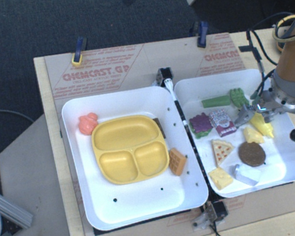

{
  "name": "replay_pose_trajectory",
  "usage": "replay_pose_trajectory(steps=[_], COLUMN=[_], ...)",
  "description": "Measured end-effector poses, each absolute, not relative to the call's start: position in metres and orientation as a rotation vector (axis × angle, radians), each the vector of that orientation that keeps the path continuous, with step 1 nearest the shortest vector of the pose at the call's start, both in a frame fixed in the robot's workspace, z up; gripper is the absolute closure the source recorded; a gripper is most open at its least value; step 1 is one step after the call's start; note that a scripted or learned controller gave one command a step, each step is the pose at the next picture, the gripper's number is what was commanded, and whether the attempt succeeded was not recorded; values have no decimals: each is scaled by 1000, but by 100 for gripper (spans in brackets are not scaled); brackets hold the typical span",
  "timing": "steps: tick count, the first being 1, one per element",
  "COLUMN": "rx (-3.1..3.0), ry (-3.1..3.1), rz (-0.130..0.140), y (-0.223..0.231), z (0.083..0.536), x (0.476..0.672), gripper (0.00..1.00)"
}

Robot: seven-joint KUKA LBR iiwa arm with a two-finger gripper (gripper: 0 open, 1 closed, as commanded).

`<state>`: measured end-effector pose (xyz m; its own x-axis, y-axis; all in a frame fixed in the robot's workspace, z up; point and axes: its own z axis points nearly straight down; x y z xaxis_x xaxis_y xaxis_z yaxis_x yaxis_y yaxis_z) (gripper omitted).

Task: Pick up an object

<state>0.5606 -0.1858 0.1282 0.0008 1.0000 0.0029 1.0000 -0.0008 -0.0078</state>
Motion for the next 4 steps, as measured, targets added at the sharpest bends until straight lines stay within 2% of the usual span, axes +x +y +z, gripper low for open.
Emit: replay_pose_trajectory(steps=[1, 2, 4], rx=[-2235, -2232, -2225], ry=[-2232, -2230, -2229], rz=[-9, -8, -5], y=[-189, -188, -186], z=[105, 113, 202], x=[566, 565, 572], gripper=[0, 100, 100])
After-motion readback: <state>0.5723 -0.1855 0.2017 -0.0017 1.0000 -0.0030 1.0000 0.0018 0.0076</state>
